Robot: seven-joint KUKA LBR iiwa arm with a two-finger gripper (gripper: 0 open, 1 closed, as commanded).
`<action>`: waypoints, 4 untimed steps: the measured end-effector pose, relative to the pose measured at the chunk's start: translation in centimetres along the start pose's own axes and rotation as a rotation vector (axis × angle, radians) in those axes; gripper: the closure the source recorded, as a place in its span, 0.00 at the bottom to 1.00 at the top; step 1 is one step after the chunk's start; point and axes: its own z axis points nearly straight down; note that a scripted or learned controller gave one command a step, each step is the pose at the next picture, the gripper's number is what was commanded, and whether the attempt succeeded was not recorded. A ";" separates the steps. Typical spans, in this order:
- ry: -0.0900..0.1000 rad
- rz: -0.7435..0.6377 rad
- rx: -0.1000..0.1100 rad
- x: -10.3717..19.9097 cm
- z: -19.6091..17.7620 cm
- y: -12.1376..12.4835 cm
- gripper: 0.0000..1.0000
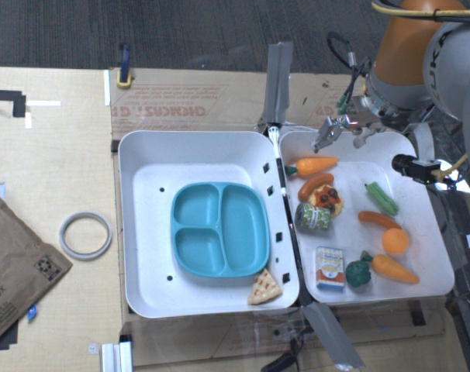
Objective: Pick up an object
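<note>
The camera view shows the right bin (437, 208) holding a carrot (316, 164) at its upper left, with a sausage (316, 184), a pizza-patterned piece (326, 198) and a green can (313, 218) just below it, a green pepper (381, 198), an orange ball (395, 241), a second carrot (395, 269), broccoli (358, 273) and a small carton (330, 267). The jaws (345, 132) hang spread and bare above the bin's top rim, near the first carrot but apart from it. In the left bin (142, 231) lie a teal divided plate (220, 229) and a pizza slice (264, 288), and a tape ring (85, 234) sits on the table (49, 169).
</note>
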 end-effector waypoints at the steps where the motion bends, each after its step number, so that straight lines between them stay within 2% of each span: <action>1: 0.001 -0.033 0.001 -1.7 10.0 -7.0 0.00; 2: -0.002 -0.028 -0.008 -1.9 8.7 -6.8 1.00; 3: 0.000 0.092 0.002 5.0 0.1 -4.5 1.00; 4: 0.000 0.092 0.002 4.9 0.1 -4.6 0.00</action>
